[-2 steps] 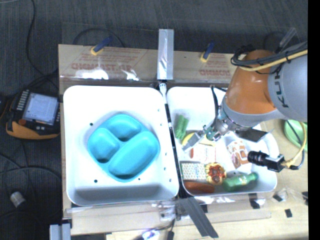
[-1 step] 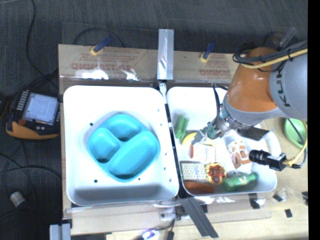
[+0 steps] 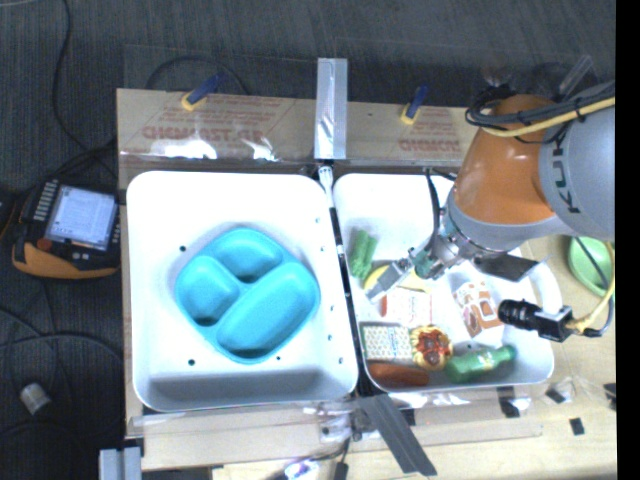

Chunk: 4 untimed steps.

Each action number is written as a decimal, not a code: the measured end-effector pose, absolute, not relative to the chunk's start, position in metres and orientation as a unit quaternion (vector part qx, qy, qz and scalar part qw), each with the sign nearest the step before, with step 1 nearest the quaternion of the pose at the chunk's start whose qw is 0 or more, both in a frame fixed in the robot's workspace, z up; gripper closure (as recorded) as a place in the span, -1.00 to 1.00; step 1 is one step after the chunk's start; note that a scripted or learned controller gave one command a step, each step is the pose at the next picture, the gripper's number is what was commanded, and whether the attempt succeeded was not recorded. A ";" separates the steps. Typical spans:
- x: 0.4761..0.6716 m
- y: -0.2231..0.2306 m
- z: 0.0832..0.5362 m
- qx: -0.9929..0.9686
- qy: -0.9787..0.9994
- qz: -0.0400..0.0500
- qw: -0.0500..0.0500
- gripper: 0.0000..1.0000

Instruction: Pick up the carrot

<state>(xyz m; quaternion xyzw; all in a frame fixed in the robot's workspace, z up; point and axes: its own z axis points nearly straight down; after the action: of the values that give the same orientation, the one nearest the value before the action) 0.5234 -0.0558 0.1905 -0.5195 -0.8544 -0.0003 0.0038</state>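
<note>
Carrot point(image 3: 398, 375) lies at the right bin's point(image 3: 545, 368) lower edge among clutter; left bin point(image 3: 150, 208) holds a blue tray point(image 3: 248, 291). Jaws point(image 3: 425, 264): cannot tell.

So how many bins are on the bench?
2: the left bin holding a blue divided tray, and the right bin with assorted items beneath the gripper.

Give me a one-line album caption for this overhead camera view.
Grey-and-orange arm's gripper reaches into the cluttered right bin; a blue divided tray sits in the left bin.
</note>
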 end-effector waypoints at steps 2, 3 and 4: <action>0.506 -0.035 0.194 -0.504 -0.864 0.001 0.002 -1.00; 0.567 -0.067 0.257 -0.494 -0.869 0.001 0.000 -1.00; 0.536 -0.046 0.201 -0.523 -0.852 0.001 0.001 -1.00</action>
<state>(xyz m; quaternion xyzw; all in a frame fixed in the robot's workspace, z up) 0.5361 -0.0460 0.2010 -0.5230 -0.8523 0.0015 0.0010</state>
